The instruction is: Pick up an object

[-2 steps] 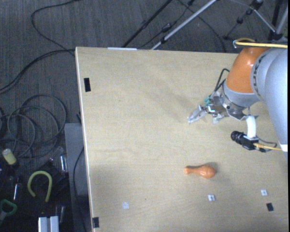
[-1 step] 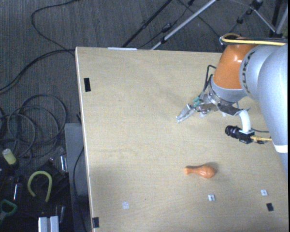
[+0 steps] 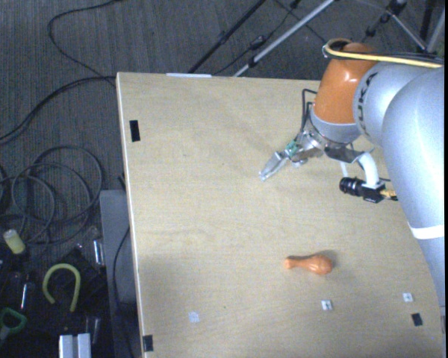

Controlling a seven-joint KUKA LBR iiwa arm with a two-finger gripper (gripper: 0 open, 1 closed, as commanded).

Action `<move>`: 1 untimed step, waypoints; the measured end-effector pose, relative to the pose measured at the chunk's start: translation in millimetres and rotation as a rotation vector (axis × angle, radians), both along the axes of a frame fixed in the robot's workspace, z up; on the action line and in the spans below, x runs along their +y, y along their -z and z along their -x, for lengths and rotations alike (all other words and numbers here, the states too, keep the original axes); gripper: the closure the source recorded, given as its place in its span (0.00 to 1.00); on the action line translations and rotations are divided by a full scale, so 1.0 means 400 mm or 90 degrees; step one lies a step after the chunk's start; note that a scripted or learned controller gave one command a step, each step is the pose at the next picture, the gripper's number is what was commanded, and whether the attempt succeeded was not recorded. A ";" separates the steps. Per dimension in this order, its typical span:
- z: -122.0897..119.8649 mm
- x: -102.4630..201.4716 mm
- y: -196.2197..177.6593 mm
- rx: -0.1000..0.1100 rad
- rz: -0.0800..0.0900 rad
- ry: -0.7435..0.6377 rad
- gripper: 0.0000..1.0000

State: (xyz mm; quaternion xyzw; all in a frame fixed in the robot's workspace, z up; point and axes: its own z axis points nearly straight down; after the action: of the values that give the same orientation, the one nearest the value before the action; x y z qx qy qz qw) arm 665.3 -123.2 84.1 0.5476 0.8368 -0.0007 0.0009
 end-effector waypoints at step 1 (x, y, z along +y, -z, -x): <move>-0.001 0.002 -0.023 -0.001 0.000 0.000 1.00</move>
State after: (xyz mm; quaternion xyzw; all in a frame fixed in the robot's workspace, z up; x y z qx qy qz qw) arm 665.6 -122.6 93.5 0.5477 0.8367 -0.0003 0.0013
